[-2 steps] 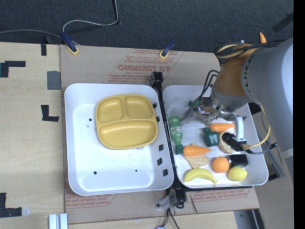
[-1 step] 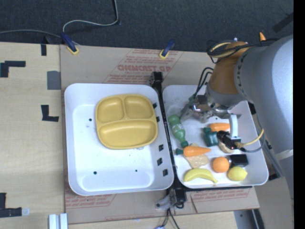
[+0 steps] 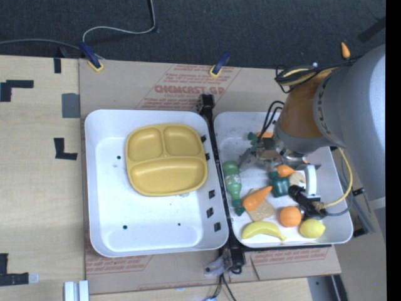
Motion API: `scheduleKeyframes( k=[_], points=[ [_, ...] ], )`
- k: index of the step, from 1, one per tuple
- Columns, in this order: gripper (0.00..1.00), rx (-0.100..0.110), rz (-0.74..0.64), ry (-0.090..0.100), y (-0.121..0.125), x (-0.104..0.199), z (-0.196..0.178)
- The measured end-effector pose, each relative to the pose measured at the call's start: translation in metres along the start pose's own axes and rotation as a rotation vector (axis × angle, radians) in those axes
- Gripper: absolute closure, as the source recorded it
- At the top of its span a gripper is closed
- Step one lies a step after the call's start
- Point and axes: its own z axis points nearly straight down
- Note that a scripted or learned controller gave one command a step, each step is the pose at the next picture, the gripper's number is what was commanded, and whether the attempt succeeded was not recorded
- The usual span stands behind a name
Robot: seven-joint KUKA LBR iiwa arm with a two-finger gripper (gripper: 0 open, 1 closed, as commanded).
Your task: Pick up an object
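- The arm [image 3: 326, 115] reaches in from the right and hangs low over the right bin [image 3: 238, 127], its orange band and grey wrist covering the far right part of that bin.
- The pincer [image 3: 266, 155] sits down among the toys near the bin's middle. Its dark tips blur into cables and clutter, so I cannot tell how wide it stands or whether anything is caught in it.
- Step in hand, as I judge it: the reach into the pile, with the grasp itself not yet confirmed. No object is visibly lifted clear of the bin floor.
- Candidates all lie in the right bin: a green bottle-like toy [image 3: 232, 179] by the left wall, an orange carrot [image 3: 257, 199] just right of it, a yellow banana [image 3: 263, 231] at the near edge, an orange ball [image 3: 289, 216] and a lemon [image 3: 312, 229] toward the near right corner.
- A small orange piece [image 3: 285, 171] and a dark green piece [image 3: 279, 185] lie closest to the pincer, probably the likeliest targets.
- The left bin [image 3: 103, 187] holds a yellow divided plate [image 3: 166, 158], well apart from the arm.
- Next move, in my view, calls for closing on a single item and rising straight up; the toys touch each other, so a neighbour may be nudged or dragged.
- Both bins rest on a cardboard-covered counter [image 3: 37, 187].
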Motion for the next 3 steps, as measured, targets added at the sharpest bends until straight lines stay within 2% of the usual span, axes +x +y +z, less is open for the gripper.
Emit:
scheduleKeyframes(
  k=[1,2,3],
  points=[
    [0.00,0.033,-0.005,0.020,0.0723,-0.0023,0.0050],
    [1.00,0.030,-0.006,0.015,0.0728,-0.0038,-0.0047],
    [0.00,0.029,-0.006,0.014,0.0728,-0.0039,-0.0047]
  ],
)
